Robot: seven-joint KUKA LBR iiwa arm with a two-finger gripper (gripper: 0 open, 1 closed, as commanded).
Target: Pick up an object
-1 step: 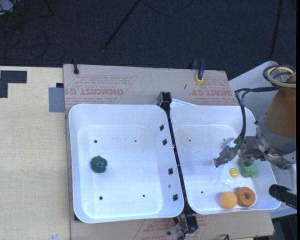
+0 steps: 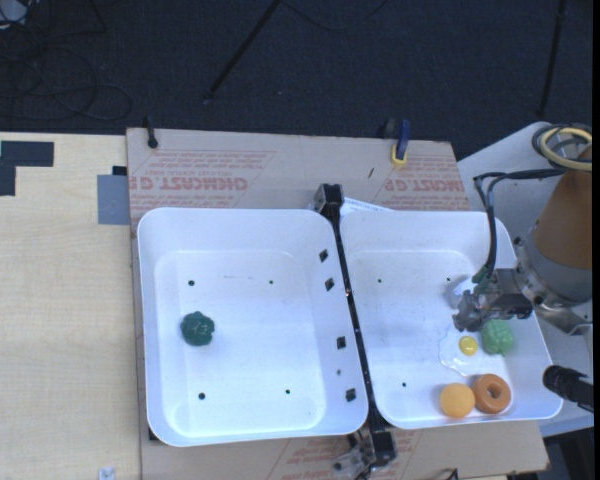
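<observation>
one fixed camera hangs above the bench [image 2: 50, 298], looking down at a slant from fairly high, taking in the left bin [image 2: 160, 238] and right bin [image 2: 420, 230], with dark floor beyond the far edge

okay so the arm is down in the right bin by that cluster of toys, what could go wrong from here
1. Crowding: the gripper sits right beside the green leafy piece, with the fried egg, orange ball and donut packed close. It may nudge them or catch the wrong one.
2. The cluster lies near the right bin's wall, so a finger could hit it.
</observation>
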